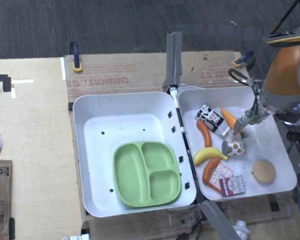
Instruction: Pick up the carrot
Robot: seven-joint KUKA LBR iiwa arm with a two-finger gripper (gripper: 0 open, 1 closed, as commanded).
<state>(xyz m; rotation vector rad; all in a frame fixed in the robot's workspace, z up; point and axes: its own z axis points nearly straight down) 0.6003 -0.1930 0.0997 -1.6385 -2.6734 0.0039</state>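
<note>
The carrot point(228, 117) is a short orange tapered piece lying in the upper middle of the right bin point(277, 134), beside a black-and-white spotted box point(209, 116). My gripper point(240, 126) hangs low over the bin just right of and below the carrot's lower end, close to it or touching it. The grey wrist and the orange band point(284, 70) rise from it toward the right edge. I do not see the carrot lifted; it rests on the bin floor.
The right bin also holds a red sausage point(205, 133), a banana point(208, 154), an orange-red long piece point(211, 169), a small patterned cup point(234, 148), a red packet point(228, 182) and a round tan cookie point(264, 171). A green divided plate point(145, 173) lies in the left bin.
</note>
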